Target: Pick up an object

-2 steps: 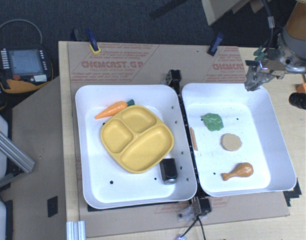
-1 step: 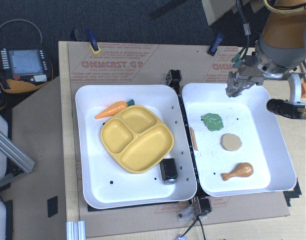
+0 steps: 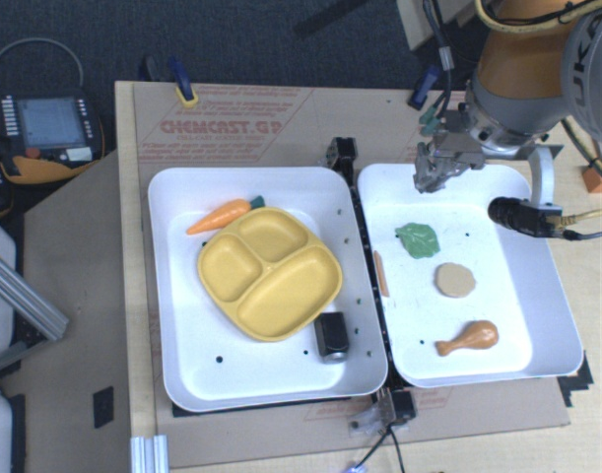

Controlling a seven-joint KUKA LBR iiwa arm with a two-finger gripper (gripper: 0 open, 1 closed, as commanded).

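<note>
My gripper (image 3: 434,178) hangs over the far left part of the right bin (image 3: 547,294), with nothing seen in it. Just in front of it lies a green leafy piece (image 3: 418,239). Nearer the front are a round tan biscuit (image 3: 455,281) and a brown chicken drumstick (image 3: 470,339). The left bin (image 3: 172,294) holds a yellow divided plate (image 3: 270,273), an orange carrot (image 3: 218,216) at the plate's far edge, and a small black block (image 3: 331,334) at its near right corner.
A thin tan stick (image 3: 379,272) lies along the left wall of the right bin. Black clamps (image 3: 341,153) sit between the bins at the far end. A handheld screen unit (image 3: 46,131) sits off the bench at the left.
</note>
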